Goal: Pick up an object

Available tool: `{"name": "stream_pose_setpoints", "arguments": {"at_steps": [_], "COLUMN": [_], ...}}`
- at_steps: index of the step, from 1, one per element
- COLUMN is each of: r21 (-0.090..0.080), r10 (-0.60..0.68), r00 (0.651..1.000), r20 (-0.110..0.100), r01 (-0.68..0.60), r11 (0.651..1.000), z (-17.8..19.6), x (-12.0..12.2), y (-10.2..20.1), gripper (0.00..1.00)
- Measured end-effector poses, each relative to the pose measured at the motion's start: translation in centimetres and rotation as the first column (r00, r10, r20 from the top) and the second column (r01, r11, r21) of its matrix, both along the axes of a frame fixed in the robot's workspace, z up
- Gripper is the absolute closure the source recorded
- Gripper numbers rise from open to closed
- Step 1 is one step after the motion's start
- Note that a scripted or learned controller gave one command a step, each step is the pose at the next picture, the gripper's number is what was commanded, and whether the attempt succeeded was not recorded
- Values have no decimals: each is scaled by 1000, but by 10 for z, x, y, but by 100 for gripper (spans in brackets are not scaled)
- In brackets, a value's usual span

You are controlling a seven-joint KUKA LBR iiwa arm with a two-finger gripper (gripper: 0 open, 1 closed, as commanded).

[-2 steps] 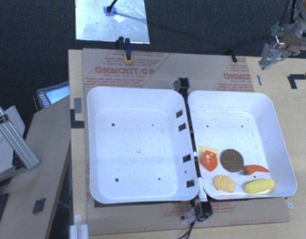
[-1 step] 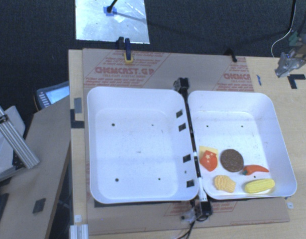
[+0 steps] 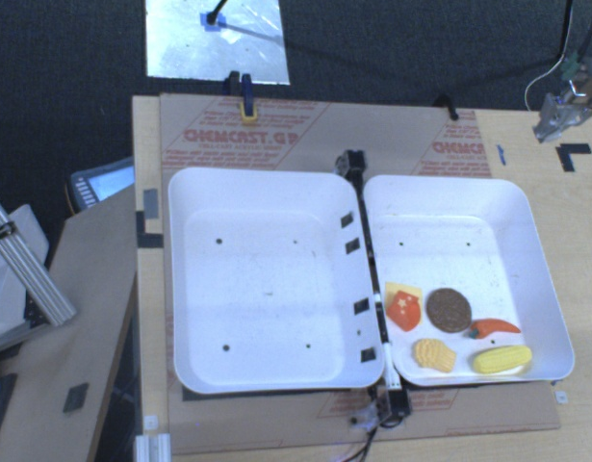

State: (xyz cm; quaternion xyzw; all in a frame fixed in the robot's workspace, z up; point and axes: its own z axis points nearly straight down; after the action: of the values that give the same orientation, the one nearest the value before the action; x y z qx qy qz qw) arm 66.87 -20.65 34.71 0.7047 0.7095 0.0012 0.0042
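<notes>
Several small toy foods lie clustered in the near part of the right bin. A red and yellow wedge sits closest to the divider between the bins. To its right is a round brown disc, and a red chili pepper lies just beyond that. Along the near wall rest a ridged yellow-orange piece and a yellow corn cob. All five lie flat and uncovered.
The left bin stands beside the right one, joined by a black hinge strip. Both rest on a cardboard sheet. A silver plate lies at the back, and a metal fixture with cables at the far right.
</notes>
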Motion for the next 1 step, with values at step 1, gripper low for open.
{"name": "stream_pose_setpoints", "arguments": {"at_steps": [1], "r21": [3], "r10": [-3], "r00": [1000], "r20": [-5], "r01": [3], "r11": [1000], "z": [0], "x": [-4], "y": [0], "gripper": [100]}}
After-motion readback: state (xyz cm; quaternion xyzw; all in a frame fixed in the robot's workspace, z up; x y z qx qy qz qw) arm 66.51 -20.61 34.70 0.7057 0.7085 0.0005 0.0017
